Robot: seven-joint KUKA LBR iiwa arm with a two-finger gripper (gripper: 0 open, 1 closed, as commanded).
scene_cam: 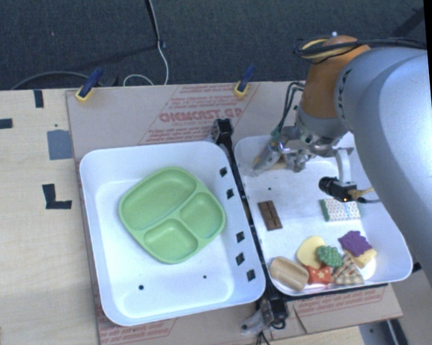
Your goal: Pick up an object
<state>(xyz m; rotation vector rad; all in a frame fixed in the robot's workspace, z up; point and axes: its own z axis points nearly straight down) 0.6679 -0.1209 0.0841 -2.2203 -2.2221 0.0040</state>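
Leftmost, the left bin point(101, 238) holds a green divided plate point(172, 215) lying flat near its middle, with bare white floor around it. Across the black divider point(237, 204), the right bin point(386, 228) carries a small brown block point(270, 216) alone on open floor, easy to reach from above. Toy food is crowded into the near corner: a bread roll point(288, 272), a yellow piece point(309, 251), a green broccoli-like piece point(329, 256) and a purple piece point(353, 241), touching one another and close to the rim, which leaves little room for approach. The pincer point(288, 156) hangs over the bin's far end; whether it is wide or narrow I cannot tell.
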